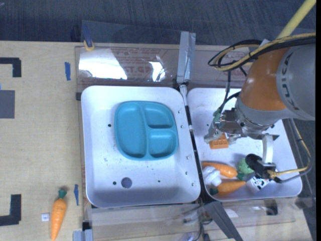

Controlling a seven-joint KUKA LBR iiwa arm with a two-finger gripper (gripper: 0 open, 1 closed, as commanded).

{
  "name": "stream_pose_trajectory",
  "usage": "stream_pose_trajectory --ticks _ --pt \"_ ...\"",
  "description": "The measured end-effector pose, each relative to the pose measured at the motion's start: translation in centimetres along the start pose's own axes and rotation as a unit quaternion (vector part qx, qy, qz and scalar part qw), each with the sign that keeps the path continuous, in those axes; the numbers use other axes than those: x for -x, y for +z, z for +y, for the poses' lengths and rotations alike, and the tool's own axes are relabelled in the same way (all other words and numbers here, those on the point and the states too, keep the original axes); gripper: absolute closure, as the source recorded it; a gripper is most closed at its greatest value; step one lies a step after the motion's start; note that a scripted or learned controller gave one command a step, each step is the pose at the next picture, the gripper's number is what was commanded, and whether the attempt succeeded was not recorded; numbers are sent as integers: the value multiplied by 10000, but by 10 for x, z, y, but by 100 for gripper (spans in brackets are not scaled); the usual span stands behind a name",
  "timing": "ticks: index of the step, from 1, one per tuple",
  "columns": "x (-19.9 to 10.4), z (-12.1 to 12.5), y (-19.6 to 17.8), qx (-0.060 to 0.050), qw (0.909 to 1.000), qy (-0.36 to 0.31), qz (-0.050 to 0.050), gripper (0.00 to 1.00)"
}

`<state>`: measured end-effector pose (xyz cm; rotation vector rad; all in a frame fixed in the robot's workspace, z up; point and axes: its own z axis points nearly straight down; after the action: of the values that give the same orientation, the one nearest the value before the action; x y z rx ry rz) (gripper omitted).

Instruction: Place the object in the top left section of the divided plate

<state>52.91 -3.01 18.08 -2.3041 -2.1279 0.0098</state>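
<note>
You are looking down on a robotics lab bench, not a home or kitchen. The pale wooden benchtop (35, 149) carries black corner markers (13, 67) at the left of the frame and blue tape tabs (67, 71). Two shallow white bins (95, 174) sit side by side, with a clear plastic sheet (130, 59) taped behind them. At the upper right, yellow and black cables (241, 51) loop over the grey-and-orange industrial arm (276, 84). Dark carpet (150, 6) runs along the top.
</note>
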Motion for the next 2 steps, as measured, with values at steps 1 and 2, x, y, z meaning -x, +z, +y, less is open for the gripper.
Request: stream_pose_trajectory --ticks 1,2 --pt "-24 62 0 3 9985 550 -4 100" --pt "-3 17 0 -12 9955 946 -3 100"
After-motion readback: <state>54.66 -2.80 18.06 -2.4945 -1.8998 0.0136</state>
